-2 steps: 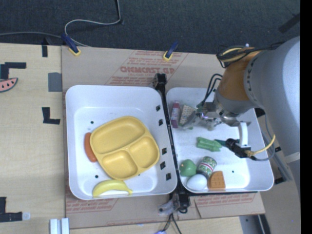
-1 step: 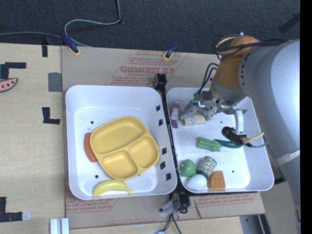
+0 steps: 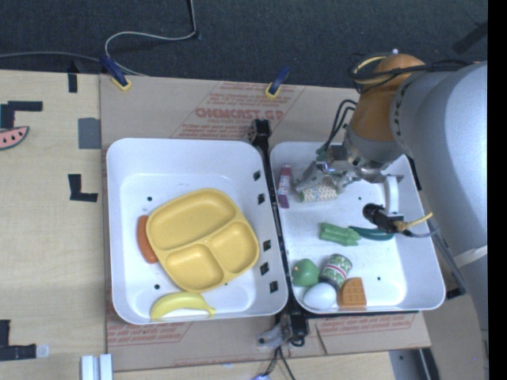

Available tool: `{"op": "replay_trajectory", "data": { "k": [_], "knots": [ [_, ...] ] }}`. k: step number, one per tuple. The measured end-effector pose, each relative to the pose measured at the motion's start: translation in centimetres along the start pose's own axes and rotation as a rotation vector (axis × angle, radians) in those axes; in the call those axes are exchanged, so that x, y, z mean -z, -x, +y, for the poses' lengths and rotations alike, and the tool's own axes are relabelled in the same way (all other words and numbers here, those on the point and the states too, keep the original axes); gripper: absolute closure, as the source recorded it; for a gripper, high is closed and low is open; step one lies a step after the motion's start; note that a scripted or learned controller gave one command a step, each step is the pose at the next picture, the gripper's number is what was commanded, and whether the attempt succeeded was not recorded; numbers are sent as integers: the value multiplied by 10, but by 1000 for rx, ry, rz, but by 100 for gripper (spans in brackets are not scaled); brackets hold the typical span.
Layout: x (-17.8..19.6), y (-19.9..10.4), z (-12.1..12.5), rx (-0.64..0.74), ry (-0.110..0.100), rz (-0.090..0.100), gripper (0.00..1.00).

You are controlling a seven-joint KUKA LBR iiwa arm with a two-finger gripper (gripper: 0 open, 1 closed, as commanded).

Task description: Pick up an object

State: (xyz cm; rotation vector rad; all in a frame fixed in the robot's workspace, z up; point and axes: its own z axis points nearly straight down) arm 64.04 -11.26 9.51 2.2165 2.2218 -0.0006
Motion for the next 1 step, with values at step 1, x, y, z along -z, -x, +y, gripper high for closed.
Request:
{"op": "replay_trajectory", "data": {
  "k": [1],
  "knots": [
    [118,-39,-22,0,-1,2,100]
  ]
}}
